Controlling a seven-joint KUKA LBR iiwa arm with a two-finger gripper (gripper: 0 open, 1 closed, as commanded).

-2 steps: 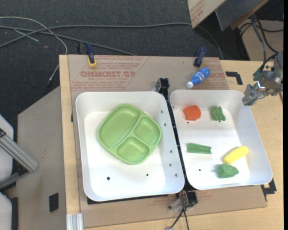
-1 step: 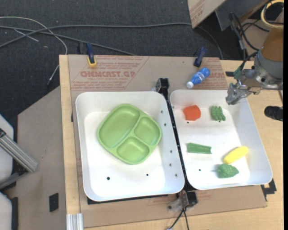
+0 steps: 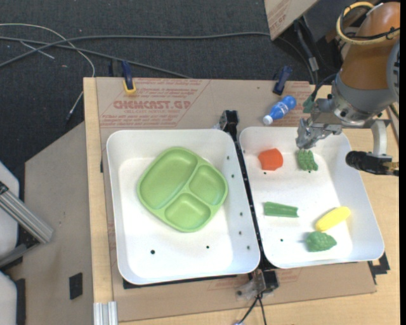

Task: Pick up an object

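The bench [image 3: 95,190] is topped with a brown cardboard sheet printed in red letters. Two shallow white bins sit on it side by side, touching along their inner edges: the left bin [image 3: 127,254] and the right bin [image 3: 361,216]. A small plastic bottle with a blue cap [image 3: 280,110] lies on the cardboard just behind the right bin.

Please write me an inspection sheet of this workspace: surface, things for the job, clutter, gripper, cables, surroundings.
Surface: brown board bearing left bin and right bin.
Job's things: right bin holds red piece, dark green piece, green stick, yellow piece, green clump.
Clutter: green divided plate in left bin; small bottle on board.
Gripper: gripper right above dark green piece.
Cables: grey cables on dark floor.
Surroundings: cardboard box at top.
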